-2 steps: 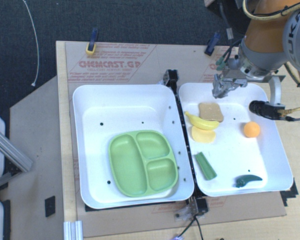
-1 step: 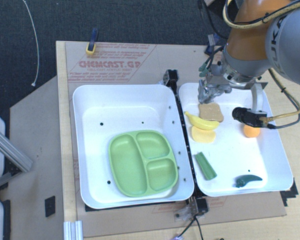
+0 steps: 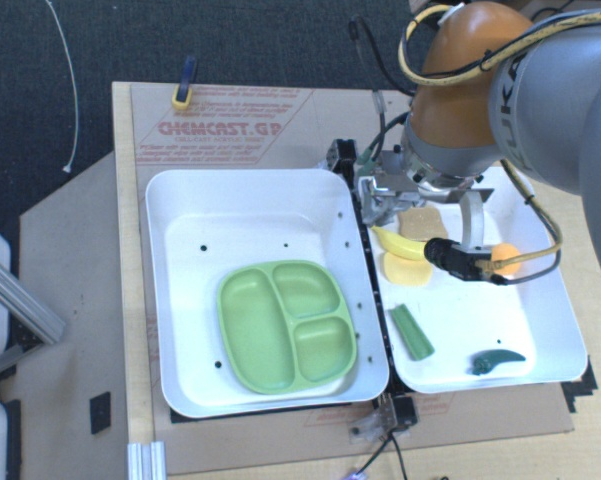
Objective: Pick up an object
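White right bin (image 3: 540, 358), curved yellow banana (image 3: 400, 244) beneath gripper (image 3: 382, 200), grip state unclear

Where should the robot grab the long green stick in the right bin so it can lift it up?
Probably across the middle of the green stick, coming straight down from above. It lies flat on the right bin, slanted, long and narrow, so fingers closing across its thin width should fit. Bare floor shows on both long sides, leaving room.

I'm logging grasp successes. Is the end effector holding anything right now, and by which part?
It cannot be told: the end effector sits low over the yellow banana, but the wrist hides the contact.
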Controlling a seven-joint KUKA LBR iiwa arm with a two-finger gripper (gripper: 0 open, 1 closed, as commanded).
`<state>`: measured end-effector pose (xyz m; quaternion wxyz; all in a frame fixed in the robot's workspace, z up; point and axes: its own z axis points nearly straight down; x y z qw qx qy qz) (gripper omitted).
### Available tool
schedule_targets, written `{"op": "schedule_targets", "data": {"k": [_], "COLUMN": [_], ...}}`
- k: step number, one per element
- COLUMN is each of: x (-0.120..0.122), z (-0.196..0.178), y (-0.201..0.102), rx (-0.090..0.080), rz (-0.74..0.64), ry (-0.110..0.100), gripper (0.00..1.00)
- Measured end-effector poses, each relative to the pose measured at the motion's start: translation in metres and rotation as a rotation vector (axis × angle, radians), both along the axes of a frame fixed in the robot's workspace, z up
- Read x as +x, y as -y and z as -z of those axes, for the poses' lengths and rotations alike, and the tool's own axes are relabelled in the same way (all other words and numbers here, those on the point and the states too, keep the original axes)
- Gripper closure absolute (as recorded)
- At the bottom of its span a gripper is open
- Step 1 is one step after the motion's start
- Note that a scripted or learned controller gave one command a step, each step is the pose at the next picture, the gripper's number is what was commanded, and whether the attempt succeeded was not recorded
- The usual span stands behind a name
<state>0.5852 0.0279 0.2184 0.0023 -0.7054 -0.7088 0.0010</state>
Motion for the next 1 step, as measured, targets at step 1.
{"op": "schedule_targets", "data": {"k": [1], "x": [-0.0247], "z": [-0.0033], "y": [-0.0576], "rx": [-0.001], "rz": [0.001], "ry": [0.001], "gripper": [1.00]}}
